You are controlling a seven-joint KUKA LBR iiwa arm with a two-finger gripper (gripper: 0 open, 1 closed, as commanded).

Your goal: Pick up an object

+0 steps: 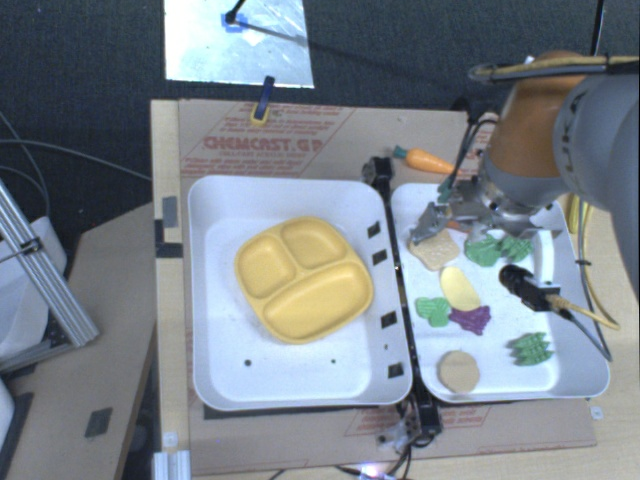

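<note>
Your gripper [432,223] sits low over the top-left part of the right bin [580,368], just above the toast [434,251]. Can't tell its open/shut state from this angle, and nothing shows as held. Rel. to the toast: yellow piece [460,288] just below-right, green bit [433,310] below, purple bit [470,319] below-right, round cracker [459,370] well below, green leafy item [483,251] to its right, another green one [529,347] far lower-right. A carrot [425,159] lies above it, outside the bin. Left of the toast, the left bin [215,368] holds a yellow tray [303,278]. Both bins rest on a brown board [280,138] printed "CHEMCAST GP"; dark carpet [80,58] and a shiny sheet [238,28] lie beyond it.
</note>
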